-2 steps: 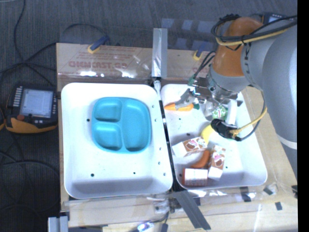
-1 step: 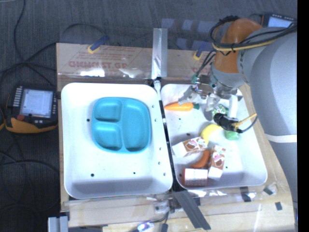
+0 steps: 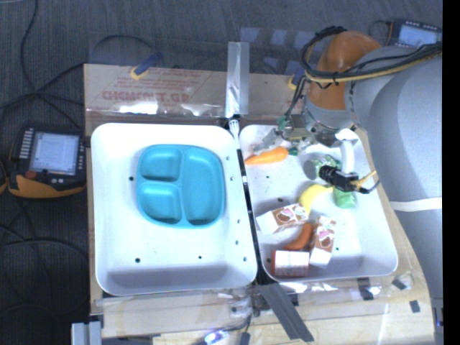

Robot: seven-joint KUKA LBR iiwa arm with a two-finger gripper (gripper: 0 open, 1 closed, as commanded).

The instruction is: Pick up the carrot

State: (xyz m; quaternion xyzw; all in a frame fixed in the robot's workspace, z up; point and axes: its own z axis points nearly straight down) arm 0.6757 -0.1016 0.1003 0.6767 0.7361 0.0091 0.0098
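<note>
— Carrot: just the one?

— Just one. It's orange and lies on its side at the far end of the right bin, close to the wall it shares with the left bin.

— What else is in there with it?

— One yellow fruit near the middle, with one green piece just beside it. Nearer us there's one brown sausage and three small printed boxes crowded around it. The left bin has a single blue plate, divided into three compartments.

— And the hand?

— It hangs over the far end of the right bin, just beyond the carrot's thick end. The carrot lies flat on the bin floor, so nothing seems lifted.

— Open or closed?

— I can't tell from where I stand, because the wrist and cables hide it. I also can't make out whether it touches the carrot or only sits very near it.
</note>
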